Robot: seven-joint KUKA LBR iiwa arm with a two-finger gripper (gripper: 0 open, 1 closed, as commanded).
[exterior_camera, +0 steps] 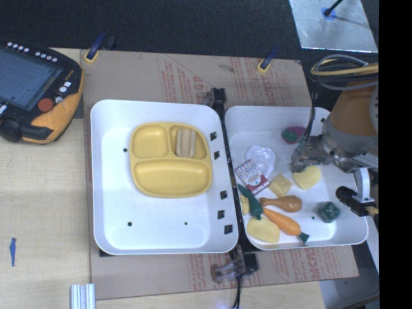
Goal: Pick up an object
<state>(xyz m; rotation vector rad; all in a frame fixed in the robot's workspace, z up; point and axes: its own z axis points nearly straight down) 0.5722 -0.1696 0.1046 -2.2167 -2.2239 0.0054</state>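
brown cardboard bench; my two-finger gripper (302,161) hangs over the pale yellow foam block (308,177) for picking; finger state unclear.

Light falls evenly from above me, bright but soft. The left bin (106,172) glares almost blown-out white along its floor toward nine o'clock, while the right bin (244,124) stays a shade greyer. My arm (351,118) casts a faint shadow beneath itself at three o'clock. The dark floor (193,11) at twelve o'clock swallows detail. The picture is slightly soft throughout, and my wrist looks smeared; small items blur at their edges.
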